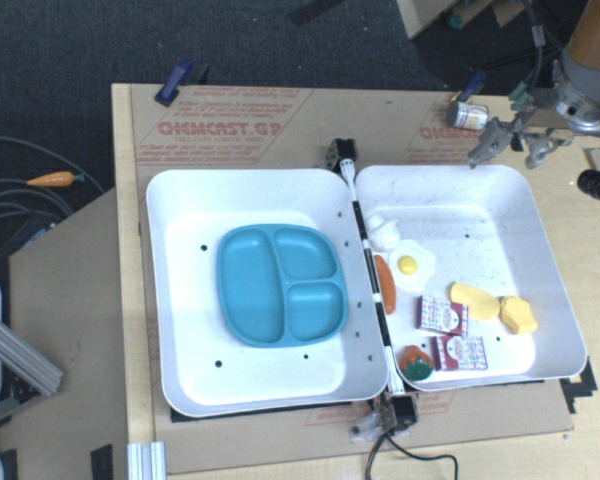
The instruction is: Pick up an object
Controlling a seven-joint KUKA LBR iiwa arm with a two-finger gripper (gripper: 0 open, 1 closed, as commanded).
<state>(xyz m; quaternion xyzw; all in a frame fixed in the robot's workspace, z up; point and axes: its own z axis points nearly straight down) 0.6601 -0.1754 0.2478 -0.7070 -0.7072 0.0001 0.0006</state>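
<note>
My gripper (pixel 512 148) hangs above the far edge of the right bin (pixel 540 218), at the view's upper right, open with nothing between its fingers. Below it, the right bin holds a fried egg (pixel 412 265), a red sausage (pixel 385 284) along the left wall and a small white piece (pixel 383 233). Nearer the front are two red-and-white packets (pixel 442 316) (pixel 464 352), two yellow pieces (pixel 474 301) (pixel 518 315) and a red-and-green toy (pixel 415 362). All lie well in front of the gripper.
The left bin (pixel 180 218) holds a blue divided plate (pixel 280 283). A blue clamp (pixel 174 84) sits at the board's back left corner. An orange carrot (pixel 52 179) and cables lie off the bench at left.
</note>
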